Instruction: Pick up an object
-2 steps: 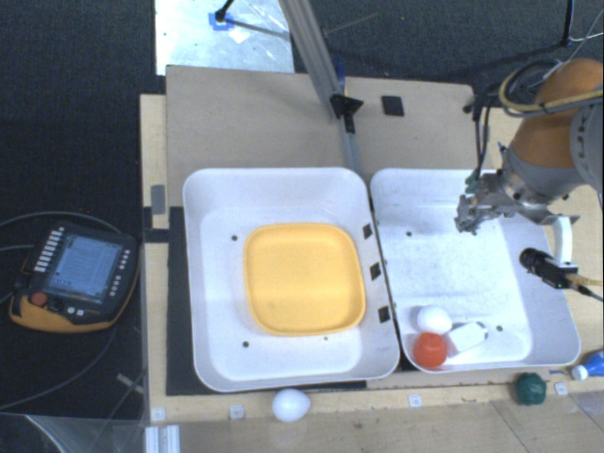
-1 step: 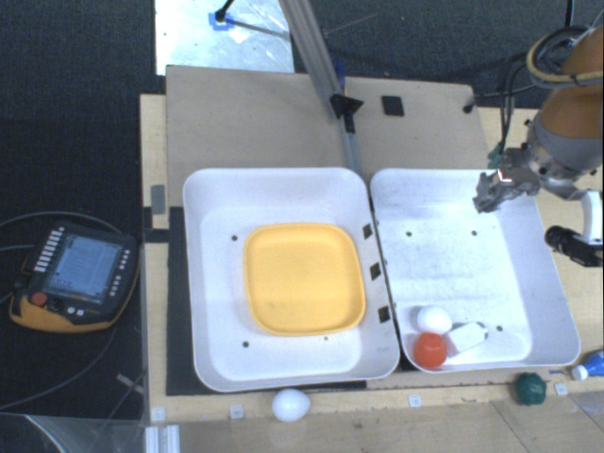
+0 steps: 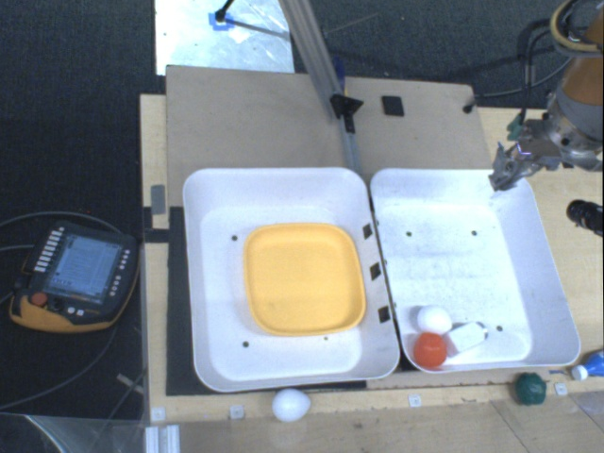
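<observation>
Listing the contents at this moment: a yellow plate (image 3: 305, 278) is seen in the left bin (image 3: 212, 215), while a white ball (image 3: 434, 318), a red ball (image 3: 430, 349) and a small white piece (image 3: 469, 336) are clustered in the lower left corner of the right bin (image 3: 543, 253), touching or nearly touching. A white egg (image 3: 291, 404) and a dark green ball (image 3: 529, 388) are noted on the bench below the bins. The gripper (image 3: 505, 174) is placed at the upper right corner of the right bin, well apart from the cluster; nothing is seen between its tips, and how far they are parted cannot be told. The task is judged barely begun: no object is lifted, and approach, grasp and lift remain.
</observation>
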Robot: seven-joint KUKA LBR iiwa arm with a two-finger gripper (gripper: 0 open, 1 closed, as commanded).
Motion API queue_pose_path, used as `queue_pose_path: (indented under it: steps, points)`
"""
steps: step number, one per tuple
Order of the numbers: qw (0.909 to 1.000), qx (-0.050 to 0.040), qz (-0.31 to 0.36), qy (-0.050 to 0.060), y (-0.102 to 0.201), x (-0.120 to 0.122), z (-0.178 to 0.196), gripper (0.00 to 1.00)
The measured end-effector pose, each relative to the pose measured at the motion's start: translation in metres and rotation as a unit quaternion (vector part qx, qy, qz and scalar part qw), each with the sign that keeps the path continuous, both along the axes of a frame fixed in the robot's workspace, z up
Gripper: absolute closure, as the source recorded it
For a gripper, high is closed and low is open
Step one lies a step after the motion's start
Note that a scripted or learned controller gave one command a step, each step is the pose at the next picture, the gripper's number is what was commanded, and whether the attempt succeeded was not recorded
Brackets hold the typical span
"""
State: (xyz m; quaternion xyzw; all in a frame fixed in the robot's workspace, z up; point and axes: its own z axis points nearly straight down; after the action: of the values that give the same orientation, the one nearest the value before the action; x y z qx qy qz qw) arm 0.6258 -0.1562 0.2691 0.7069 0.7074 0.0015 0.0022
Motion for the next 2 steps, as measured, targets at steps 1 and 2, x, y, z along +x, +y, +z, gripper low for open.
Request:
queue_pose_path:
  steps: [1, 2]
  points:
    - [1.0, 0.0009, 0.001, 0.002, 0.05, -0.013, -0.011, 1.0]
    - [1.0, 0.001, 0.001, 0.002, 0.1, -0.023, -0.007, 1.0]
